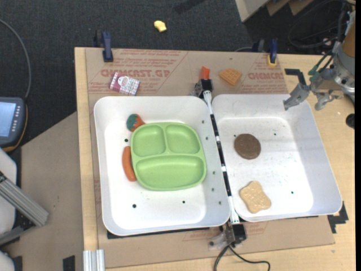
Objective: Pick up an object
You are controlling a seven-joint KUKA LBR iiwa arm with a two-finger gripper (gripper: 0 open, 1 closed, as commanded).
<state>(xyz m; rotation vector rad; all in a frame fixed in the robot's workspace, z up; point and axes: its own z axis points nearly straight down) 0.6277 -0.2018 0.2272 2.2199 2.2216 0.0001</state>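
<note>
Red lettering is printed on the cardboard sheet under the bins; near its far edge it can be read partly as "CHEMCAST GP", repeated further right, with smaller lines that are too fine to be read. A small packet with pink and white print is seen on the cardboard just beyond the left bin; its text cannot be made out.

Places below are given relative to the green divided plate, which is set in the middle of the left bin with its long axis running left to right. An orange carrot-shaped piece is laid touching the plate's left edge, its long axis running near to far. A small green and red item is tucked at the plate's far left corner. To the right of the plate, in the right bin, a round brown cookie is found lying flat, without any clear long axis. Nearer and to the right of the plate, a tan cracker is laid flat, its long axis slanted from far left to near right.

Far to the right of the plate, above the right bin's far right corner, the gripper is held with its fingers spread apart and nothing between them.
</note>
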